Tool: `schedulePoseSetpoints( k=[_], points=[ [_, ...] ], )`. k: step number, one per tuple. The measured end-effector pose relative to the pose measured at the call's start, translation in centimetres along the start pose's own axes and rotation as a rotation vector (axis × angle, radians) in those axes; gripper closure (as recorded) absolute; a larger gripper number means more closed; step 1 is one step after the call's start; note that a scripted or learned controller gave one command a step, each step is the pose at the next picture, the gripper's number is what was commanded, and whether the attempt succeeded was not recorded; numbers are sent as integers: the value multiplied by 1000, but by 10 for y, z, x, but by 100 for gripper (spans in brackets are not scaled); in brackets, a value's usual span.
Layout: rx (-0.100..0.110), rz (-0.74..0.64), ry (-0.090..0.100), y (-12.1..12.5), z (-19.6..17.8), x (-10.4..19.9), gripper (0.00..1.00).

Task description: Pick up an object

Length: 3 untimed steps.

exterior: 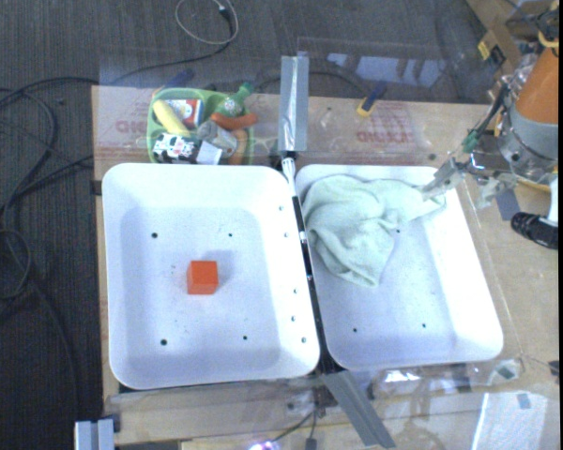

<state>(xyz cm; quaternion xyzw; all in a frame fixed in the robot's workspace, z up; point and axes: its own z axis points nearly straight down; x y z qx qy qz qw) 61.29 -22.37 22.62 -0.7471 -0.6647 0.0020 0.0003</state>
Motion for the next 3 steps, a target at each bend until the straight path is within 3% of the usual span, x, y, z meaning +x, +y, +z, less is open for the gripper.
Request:
schedulePoseSetpoints(
  k=[1, 2, 3],
  points=[
    [-2, 12, 4, -48, 131, 16, 0],
    [6, 76, 1, 51, 137, 31, 0],
    [1, 26, -3, 52, 96, 30, 0]
  ],
)
